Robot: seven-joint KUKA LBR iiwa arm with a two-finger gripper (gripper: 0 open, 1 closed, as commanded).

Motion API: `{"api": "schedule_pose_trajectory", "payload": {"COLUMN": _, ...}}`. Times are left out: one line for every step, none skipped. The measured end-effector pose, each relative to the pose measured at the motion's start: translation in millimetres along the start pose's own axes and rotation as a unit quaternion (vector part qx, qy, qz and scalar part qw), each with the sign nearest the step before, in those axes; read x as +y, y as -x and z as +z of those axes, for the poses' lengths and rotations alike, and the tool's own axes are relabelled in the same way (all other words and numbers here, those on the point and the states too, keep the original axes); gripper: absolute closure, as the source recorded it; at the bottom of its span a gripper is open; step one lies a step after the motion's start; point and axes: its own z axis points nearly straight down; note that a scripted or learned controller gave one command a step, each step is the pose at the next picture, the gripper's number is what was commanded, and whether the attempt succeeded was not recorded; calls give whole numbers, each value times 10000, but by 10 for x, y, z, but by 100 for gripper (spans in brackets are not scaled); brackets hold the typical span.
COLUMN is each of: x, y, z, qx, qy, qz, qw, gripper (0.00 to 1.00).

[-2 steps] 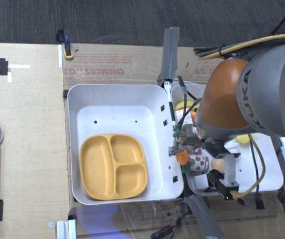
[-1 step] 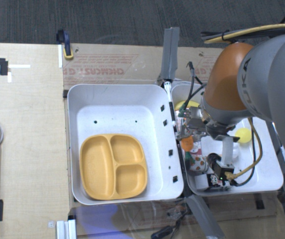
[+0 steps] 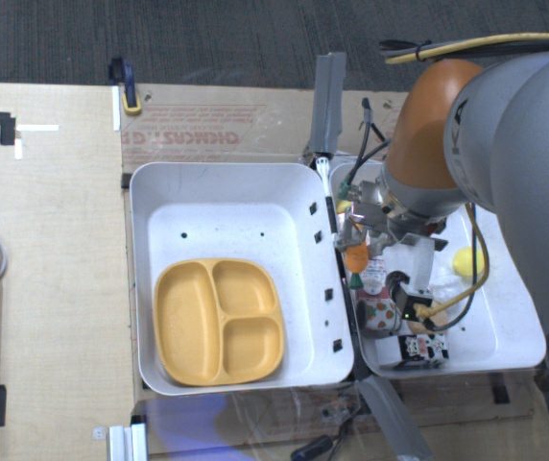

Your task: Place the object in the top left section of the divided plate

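The yellow divided plate [image 3: 219, 320] lies in the left bin [image 3: 226, 195], toward its front left, with one long section and two smaller ones. My gripper [image 3: 363, 230] hangs low over the left edge of the right bin [image 3: 505, 339], beneath the arm's orange band. Just below it lies a small orange object with a green end [image 3: 355, 257]. The wrist hides how the gripper meets that object.
The right bin also holds a yellow round object [image 3: 467, 261], a red and white item [image 3: 375, 279], a dark reddish piece [image 3: 378, 315] and a black and white box [image 3: 422, 348]. The grey arm covers most of that bin. A raised divider wall [image 3: 337, 257] separates the bins.
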Motion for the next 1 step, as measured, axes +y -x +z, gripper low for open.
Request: {"api": "schedule_pose_trajectory", "payload": {"x": -683, "y": 177, "z": -2, "qx": 6, "qy": -6, "qz": 656, "qw": 9978, "gripper": 100}}
